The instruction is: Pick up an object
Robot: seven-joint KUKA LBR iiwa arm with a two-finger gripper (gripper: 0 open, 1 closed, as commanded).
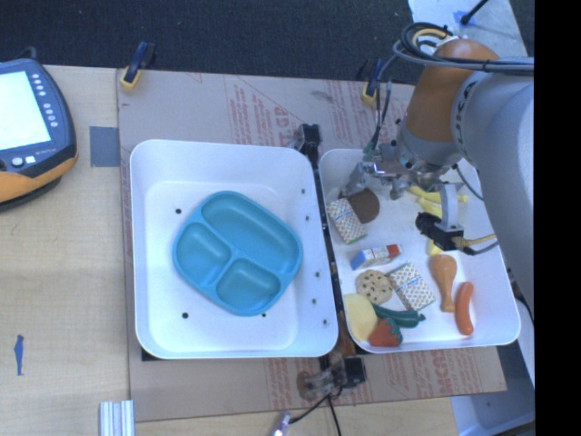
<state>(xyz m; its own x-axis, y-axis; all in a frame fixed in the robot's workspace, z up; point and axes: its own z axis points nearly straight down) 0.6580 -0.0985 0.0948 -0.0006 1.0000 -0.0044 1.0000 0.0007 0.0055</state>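
From the overhead camera, you see the tool [392, 173] low over the far end of the right bin [502, 334], beside a brown piece [364, 204] and a checkered packet [344, 220]; you cannot tell how its grip stands. The left bin [145, 243] carries a blue divided tray [237, 252]. Centre over the brown piece, clear of the bin's far wall, before closing.

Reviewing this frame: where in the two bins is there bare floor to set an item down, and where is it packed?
Left bin: bare white floor rings the blue tray, widest along its upper and lower edges. Right bin: crowded, with toy food from the cracker to the carrot and the gripper above; one small gap lies right of the tube.
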